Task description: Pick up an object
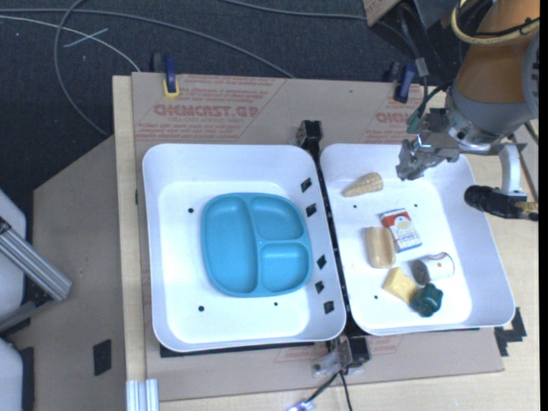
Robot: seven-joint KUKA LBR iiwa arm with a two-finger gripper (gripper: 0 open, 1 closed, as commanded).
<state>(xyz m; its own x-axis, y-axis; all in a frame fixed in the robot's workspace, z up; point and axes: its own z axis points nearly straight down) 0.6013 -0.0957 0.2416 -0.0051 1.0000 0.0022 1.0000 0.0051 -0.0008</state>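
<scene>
Grey gripper (pixel 414 163) hovers over the right bin's (pixel 479 255) far edge, nothing visibly held. Objects lie below: a cone-shaped piece (pixel 363 184) nearest, a small red-and-white box (pixel 400 229) mid-bin.

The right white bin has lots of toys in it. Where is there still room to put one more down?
In the right white bin, the floor is bare along its right side, beside the small red-and-white box, and at the near-left corner. The middle is crowded: tan block, yellow wedge, dark green lump. The left white bin is bare around its blue divided plate.
</scene>
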